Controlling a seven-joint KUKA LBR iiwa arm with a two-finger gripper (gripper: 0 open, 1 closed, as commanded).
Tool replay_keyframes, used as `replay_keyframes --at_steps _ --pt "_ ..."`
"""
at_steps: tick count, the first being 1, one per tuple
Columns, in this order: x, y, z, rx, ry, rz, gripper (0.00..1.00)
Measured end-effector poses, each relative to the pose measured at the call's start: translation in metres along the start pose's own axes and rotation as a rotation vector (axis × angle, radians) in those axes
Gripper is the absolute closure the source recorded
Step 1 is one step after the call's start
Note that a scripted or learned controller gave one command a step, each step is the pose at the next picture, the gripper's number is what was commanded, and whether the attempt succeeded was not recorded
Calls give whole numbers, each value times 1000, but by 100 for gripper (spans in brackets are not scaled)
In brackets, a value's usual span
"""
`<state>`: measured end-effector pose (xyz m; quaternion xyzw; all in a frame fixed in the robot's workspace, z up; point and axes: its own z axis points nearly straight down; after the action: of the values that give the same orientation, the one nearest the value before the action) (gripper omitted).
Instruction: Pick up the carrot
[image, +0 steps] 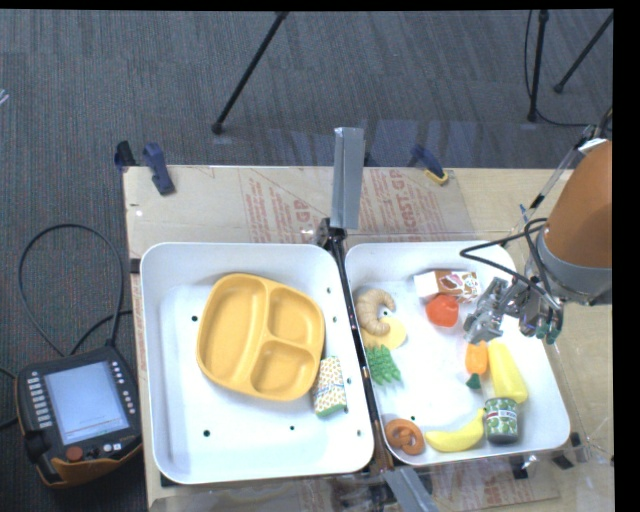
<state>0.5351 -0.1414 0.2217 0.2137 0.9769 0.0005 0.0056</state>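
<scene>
On the desk, left bin (160, 400): you are looking at a yellow divided plate (262, 336) lying flat, with a small patterned packet (329, 386) just beside its lower right corner.
Right bin (555, 405): you are seeing a croissant (376, 308), a green leafy toy (383, 365), a pretzel (405, 434), a banana (455, 437) and a tomato (442, 310).
Carrot (477, 360): it is lying on the bin floor, touching a yellow corn cob (506, 371).
Gripper (487, 325): it is hovering just above the carrot's upper end; whether it is gripping anything, you cannot tell.
</scene>
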Motion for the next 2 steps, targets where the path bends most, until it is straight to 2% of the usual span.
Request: replay_keyframes --at_steps 1,2 --pt "69 -2 124 5 25 -10 100" --pt "-37 4 135 3 11 104 100"
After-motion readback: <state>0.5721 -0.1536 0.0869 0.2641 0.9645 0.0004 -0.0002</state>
